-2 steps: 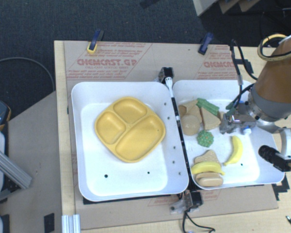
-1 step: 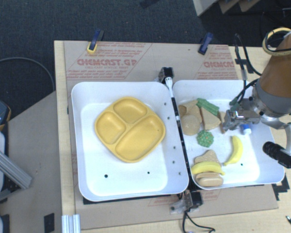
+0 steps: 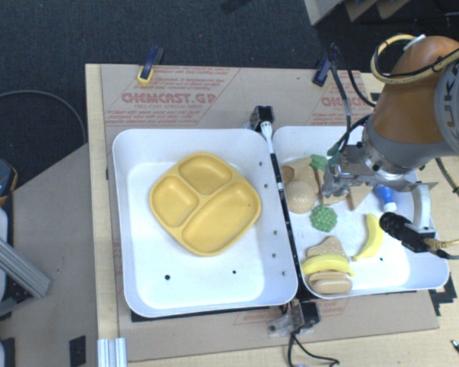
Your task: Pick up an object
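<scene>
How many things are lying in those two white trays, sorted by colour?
Yellow: 3 (divided plate, banana, slice on the sandwich)
Green: 2 (broccoli, leafy piece)
Tan or brown: 3 (roll, sandwich bread, piece by the hand)
Blue: 1 (small item)
Total: 9

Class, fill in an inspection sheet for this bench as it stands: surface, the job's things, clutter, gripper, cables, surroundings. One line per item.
Surface: brown board printed with red lettering, bearing two white bins side by side.
Job's things: right bin holds a banana, a green broccoli piece, a beige roll, a sandwich-like toy and a blue item.
Clutter: left bin holds a yellow divided plate.
Gripper: gripper low over the right bin's middle; finger state cannot be told.
Cables: black cables run to the arm; a grey cable lies on the floor.
Surroundings: dark carpet; two clamps at the board's far edge.
</scene>
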